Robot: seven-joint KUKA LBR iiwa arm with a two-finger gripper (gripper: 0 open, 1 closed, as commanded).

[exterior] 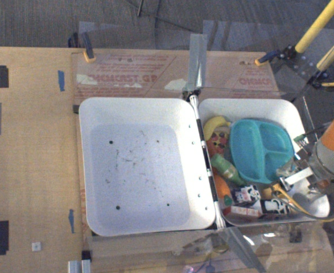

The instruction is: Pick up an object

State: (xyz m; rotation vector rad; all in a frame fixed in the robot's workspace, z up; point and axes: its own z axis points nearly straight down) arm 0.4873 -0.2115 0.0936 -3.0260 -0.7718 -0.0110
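The left shallow white plastic bin (98, 115) is lying beside the right white bin (252, 106), which is holding a yellow banana (214, 124), a teal divided plastic plate (262, 149) and small toys. The gripper (296, 178) is hovering at the plate's right edge; whether its fingers are apart cannot be told.

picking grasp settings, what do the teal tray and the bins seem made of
Teal tray: looks like moulded plastic, matte to satin, one even colour with rounded compartments. Bins: likely thin white plastic, smooth and slightly glossy, with rounded corners; the left floor shows scuffs and specks.
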